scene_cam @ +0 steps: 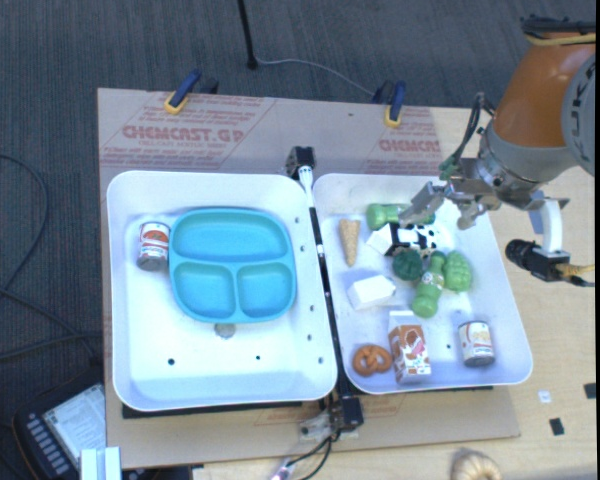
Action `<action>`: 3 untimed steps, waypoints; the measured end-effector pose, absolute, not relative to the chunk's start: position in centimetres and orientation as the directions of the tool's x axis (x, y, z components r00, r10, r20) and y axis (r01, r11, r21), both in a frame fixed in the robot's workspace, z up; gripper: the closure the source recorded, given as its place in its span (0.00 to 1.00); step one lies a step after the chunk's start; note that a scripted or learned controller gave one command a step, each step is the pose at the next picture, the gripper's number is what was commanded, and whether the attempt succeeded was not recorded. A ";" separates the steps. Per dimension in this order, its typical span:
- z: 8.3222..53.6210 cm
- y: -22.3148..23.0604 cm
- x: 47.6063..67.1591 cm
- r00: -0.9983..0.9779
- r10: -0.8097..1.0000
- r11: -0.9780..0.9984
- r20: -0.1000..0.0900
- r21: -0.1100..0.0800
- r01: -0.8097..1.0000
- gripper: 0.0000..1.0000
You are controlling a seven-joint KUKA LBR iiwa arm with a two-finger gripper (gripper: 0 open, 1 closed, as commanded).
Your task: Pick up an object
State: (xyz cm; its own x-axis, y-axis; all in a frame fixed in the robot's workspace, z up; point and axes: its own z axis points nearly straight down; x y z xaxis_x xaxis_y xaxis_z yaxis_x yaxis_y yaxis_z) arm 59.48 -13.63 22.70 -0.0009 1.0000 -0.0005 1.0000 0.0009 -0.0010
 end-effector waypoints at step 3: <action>19.7 -10.1 49.3 -0.001 1.000 0.001 0.000 -0.001 1.000 1.00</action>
State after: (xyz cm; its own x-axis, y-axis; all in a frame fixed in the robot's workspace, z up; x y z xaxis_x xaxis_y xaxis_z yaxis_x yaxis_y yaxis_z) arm 49.25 -10.12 19.68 -0.0008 1.0000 0.0003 1.0000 0.0008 -0.0007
